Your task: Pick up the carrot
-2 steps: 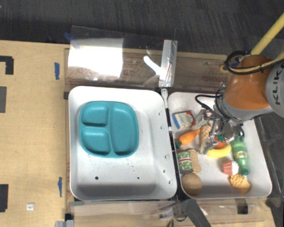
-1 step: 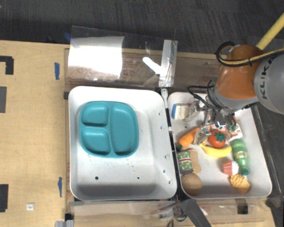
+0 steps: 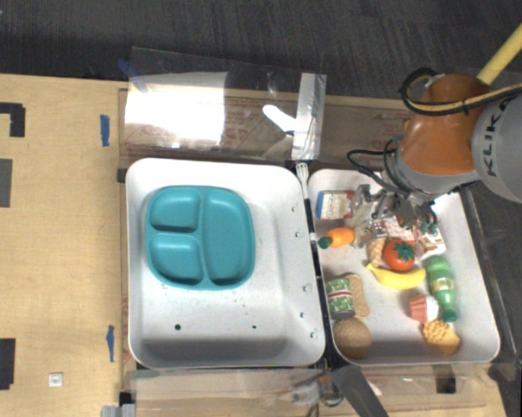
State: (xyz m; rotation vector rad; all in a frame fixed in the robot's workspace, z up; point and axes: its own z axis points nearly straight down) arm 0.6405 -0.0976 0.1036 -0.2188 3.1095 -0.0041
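1. At nine o'clock in the view, the left bin [image 3: 273,325] holds a teal divided plate [image 3: 199,235]. It lies well apart from the carrot and plays no part in the pick.

2. The carrot [image 3: 337,239] lies in the right bin [image 3: 484,338], at that bin's ten o'clock, close against the wall it shares with the left bin. It is small and orange with a green tip pointing to nine o'clock. It looks like a toy: probably light, stiff and smooth, so it may slip or roll if pinched off-centre. The orange middle looks like the best place to grip, across its narrow width.

3. Just above the carrot, at twelve o'clock from it, stands a small white carton [image 3: 332,204]. Below, at six o'clock, lie a green packet [image 3: 344,293] and a brown round thing [image 3: 352,334].

4. The gripper [image 3: 389,213] hangs at two o'clock from the carrot, near but not on it. Whether its jaws are open or closed cannot be told; clutter hides them.

5. At three o'clock from the carrot, a tomato [image 3: 399,255] and a banana [image 3: 396,278] crowd in, leaving little room on that side. The near wall hems in the other.

6. Further right lies a green bottle [image 3: 439,282].
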